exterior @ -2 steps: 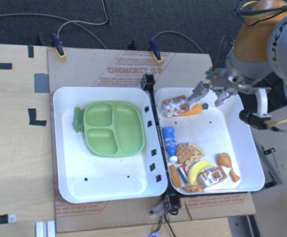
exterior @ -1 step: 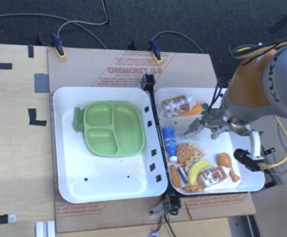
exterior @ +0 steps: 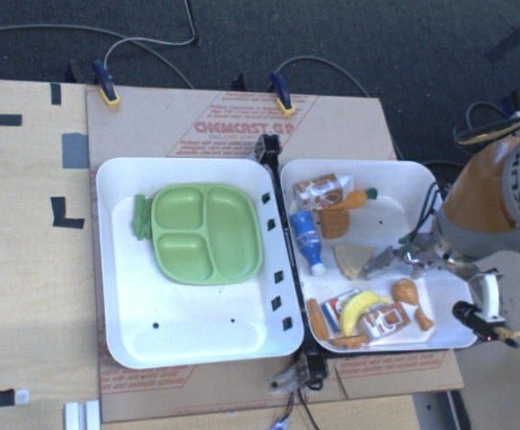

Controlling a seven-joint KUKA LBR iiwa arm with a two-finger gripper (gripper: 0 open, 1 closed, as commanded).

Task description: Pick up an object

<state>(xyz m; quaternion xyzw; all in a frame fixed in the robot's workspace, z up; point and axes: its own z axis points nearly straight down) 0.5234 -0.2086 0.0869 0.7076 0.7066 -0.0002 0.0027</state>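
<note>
Gripper low in right bin, just beside tan wedge. Finger spread: can't tell. Banana nearby.

Two bins are set side by side; a tray is placed in the left bin; in the right bin, a bottle is laid near the divider, with a banana nearer the front edge.

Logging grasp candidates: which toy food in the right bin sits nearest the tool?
The tan wedge, just left of the tool. The chicken drumstick, banana and blue bottle lie farther off.
</note>
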